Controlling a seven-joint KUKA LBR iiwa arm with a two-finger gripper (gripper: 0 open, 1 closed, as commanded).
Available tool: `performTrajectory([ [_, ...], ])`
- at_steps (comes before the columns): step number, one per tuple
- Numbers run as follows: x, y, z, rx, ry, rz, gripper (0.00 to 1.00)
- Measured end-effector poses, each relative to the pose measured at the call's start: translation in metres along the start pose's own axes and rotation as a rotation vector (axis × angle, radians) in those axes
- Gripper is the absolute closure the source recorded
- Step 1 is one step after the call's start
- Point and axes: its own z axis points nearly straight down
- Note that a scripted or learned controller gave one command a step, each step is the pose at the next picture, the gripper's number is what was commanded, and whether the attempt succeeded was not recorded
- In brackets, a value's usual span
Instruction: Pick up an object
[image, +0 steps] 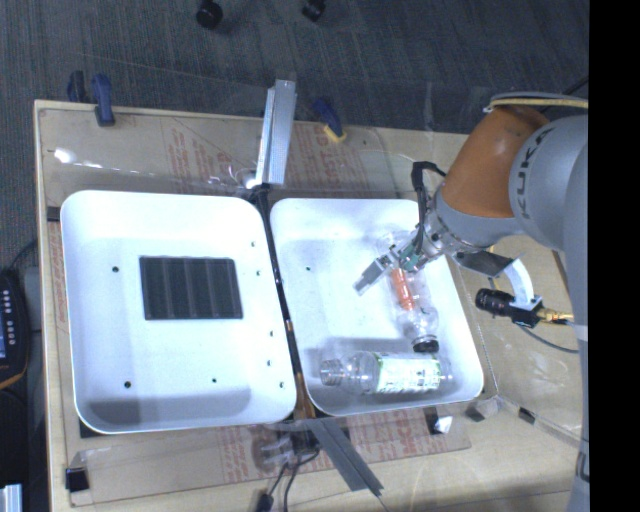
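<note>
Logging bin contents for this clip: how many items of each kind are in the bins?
Clear plastic bottles: 2 — the large bottle lying along the near edge of the right bin, and the small bottle with an orange label just below the hand.
Dark ribbed rectangles: 1 — the dark panel in the left bin.
Total: 3

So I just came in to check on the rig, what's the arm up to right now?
The grey KUKA arm with the orange band is reaching into the right white bin, its two-finger gripper low over a small clear plastic bottle with an orange label. A larger clear plastic bottle with a white label lies on its side along the near wall. The left white bin holds a dark ribbed rectangular panel. Nothing looks lifted yet.
</note>
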Motion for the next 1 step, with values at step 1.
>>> performTrajectory([
  [1, -0.0013, -0.0018, -0.0047, -0.001, -0.003, 0.054, 0.00],
])
